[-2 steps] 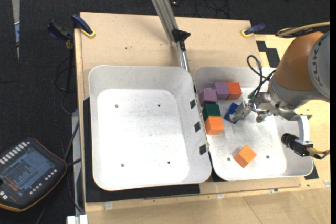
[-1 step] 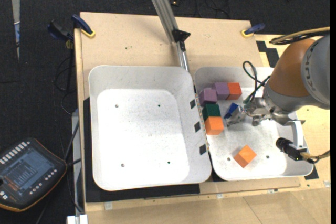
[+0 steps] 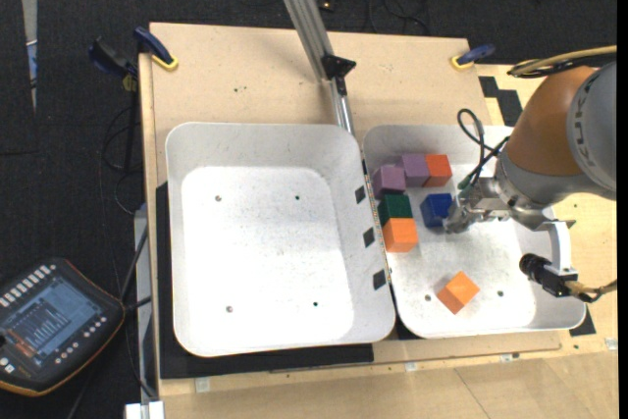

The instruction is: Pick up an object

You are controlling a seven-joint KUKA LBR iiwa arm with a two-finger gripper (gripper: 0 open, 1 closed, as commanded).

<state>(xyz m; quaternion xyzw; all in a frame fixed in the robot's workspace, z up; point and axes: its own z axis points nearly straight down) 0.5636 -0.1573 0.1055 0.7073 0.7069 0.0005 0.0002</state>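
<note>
A: Where is the gripper [image 3: 459, 219]?

B: Low inside the right bin [image 3: 510, 314], just at 3 o'clock of the blue cube [image 3: 437, 208]. It looks to be touching or nearly touching that cube's side. The grey arm [image 3: 564, 137] with its orange band comes in from 3 o'clock, over the bin's far-right rim.

A: Is it grasping anything?

B: I cannot tell. The wrist and cabling hide the tips, and nothing clearly sits between them.

A: What else lies in that bin?

B: A cluster at about 10 o'clock of the bin's centre: two purple cubes [image 3: 404, 172] side by side, with an orange cube [image 3: 438, 168] touching them at 3 o'clock. Just at 6 o'clock of the purple ones sits a dark green cube [image 3: 395, 206], and pressed against it at 6 o'clock is another orange cube [image 3: 399, 234]. The blue one is beside the green, at its 3 o'clock.

A: Anything apart from the cluster?

B: A third orange cube [image 3: 457, 291], turned at an angle, alone at 6 o'clock of the bin, well apart from the rest.

A: And the left bin [image 3: 196, 152]?

B: White, speckled floor, lying edge to edge with the right one on the wooden bench [image 3: 255, 64]. A teach pendant [image 3: 49, 324] rests on the floor at 8 o'clock.
</note>
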